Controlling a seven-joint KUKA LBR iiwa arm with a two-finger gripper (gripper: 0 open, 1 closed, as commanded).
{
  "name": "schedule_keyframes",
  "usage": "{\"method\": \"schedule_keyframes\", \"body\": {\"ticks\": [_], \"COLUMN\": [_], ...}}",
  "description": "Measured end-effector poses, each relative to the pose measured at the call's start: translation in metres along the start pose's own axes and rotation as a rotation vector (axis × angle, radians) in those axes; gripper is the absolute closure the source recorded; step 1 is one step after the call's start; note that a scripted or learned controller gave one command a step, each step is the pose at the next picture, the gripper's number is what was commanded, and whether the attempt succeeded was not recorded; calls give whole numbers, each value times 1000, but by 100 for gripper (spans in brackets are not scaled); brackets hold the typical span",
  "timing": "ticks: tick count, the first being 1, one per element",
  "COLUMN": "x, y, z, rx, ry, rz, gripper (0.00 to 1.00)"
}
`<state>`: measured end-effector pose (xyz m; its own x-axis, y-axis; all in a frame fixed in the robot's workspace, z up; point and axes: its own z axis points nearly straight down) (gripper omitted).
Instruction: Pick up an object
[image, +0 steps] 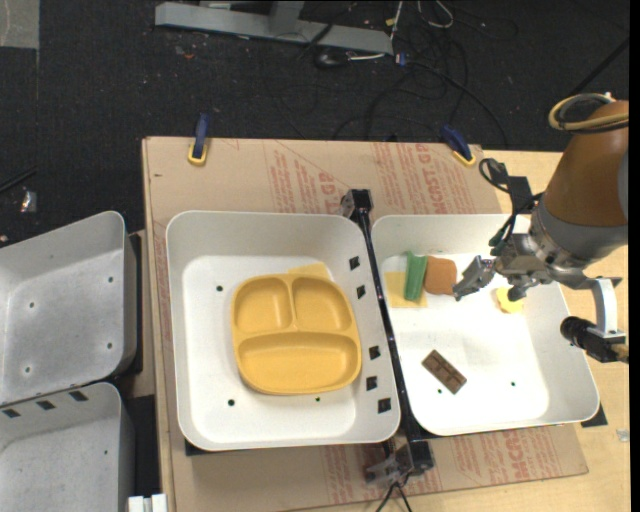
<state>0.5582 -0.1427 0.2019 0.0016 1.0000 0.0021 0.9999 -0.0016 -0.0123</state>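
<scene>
The pincer (478, 278) hangs over the upper middle of the right bin (560, 400), reaching in from the right below the grey wrist and the orange band. Its dark fingers point left toward an orange block (441, 274). The tips sit just beside the block's right edge, and nothing can be seen between them. Whether they are spread or closed I cannot tell; the metal parts blur together at this slant.

The orange block lies against a green block (416, 279), the green one on its left and standing a little taller in the view. Both are near the upper left corner of the right bin, close to the dark divider (378, 300) between the two bins. A small yellow piece (510, 302) lies just below the wrist, partly hidden by it. A brown flat bar (444, 371) lies at a tilt lower in the bin, well apart from the others, with bare white floor around it on every side.

The left bin (190, 300) holds a yellow sectioned tray (297, 335), which takes up most of its floor and sits near the middle. Both bins rest on a cardboard-covered tabletop (300, 170).
</scene>
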Motion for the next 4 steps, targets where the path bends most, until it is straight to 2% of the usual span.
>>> {"method": "schedule_keyframes", "body": {"ticks": [1,3,4], "x": [0,-6,-6], "y": [3,14,14], "z": [-6,95,110], "rx": [-12,-8,-11], "ry": [-2,-1,-2], "rz": [-2,-1,0], "gripper": [0,0,0]}}
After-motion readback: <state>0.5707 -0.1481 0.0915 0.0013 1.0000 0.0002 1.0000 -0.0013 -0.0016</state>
